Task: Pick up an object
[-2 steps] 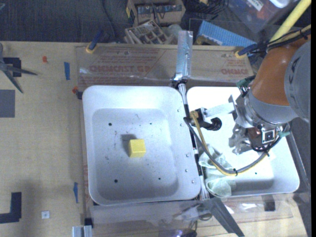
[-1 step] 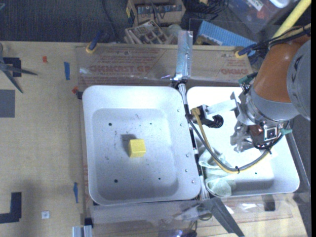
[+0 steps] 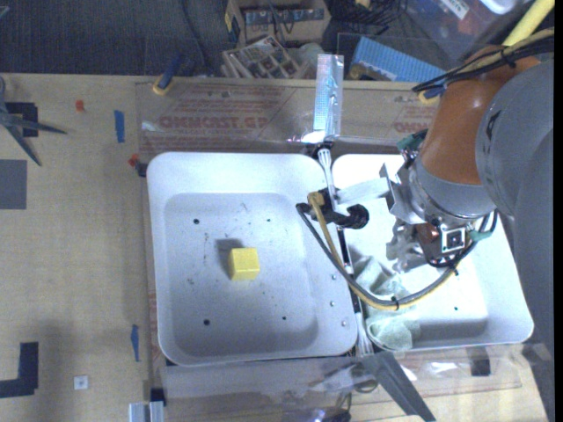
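Pale wooden bench (image 3: 70, 262) bearing two white bins side by side. Near the middle of the left bin (image 3: 176, 183): one small yellow block (image 3: 244, 263), well apart from the hand. Over the right bin (image 3: 501, 323), close to its left wall: grey arm (image 3: 466, 148) with hand (image 3: 403, 258) pointing down; apart or together, cannot tell. At that bin's near left corner, a pale green lump (image 3: 391, 331), near the hand.

This is a robotics lab or workshop: a grey and orange industrial arm (image 3: 493, 130) reaches over two white bins (image 3: 163, 236) on a bare wooden tabletop (image 3: 70, 262) marked with blue tape (image 3: 120, 126), with loose cables (image 3: 198, 16) and cluttered boxes (image 3: 264, 55) behind.
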Robot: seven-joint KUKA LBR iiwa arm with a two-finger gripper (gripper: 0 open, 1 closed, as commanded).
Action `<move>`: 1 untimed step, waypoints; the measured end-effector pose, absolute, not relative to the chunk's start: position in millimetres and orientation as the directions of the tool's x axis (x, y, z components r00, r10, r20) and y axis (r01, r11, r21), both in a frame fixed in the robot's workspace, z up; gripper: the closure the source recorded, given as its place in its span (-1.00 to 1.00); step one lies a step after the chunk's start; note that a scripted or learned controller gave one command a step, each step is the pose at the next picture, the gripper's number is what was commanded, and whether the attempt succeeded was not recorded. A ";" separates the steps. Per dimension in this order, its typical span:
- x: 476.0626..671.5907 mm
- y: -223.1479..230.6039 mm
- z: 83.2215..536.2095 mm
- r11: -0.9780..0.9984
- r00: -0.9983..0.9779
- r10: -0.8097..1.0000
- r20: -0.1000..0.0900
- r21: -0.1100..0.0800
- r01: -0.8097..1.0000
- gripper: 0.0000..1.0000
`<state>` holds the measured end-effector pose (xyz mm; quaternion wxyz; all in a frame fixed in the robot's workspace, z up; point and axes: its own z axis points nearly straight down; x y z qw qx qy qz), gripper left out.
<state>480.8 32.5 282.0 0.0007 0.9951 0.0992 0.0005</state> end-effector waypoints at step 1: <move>482.4 -33.3 269.3 -0.980 0.980 0.198 -0.006 -0.002 0.198 1.00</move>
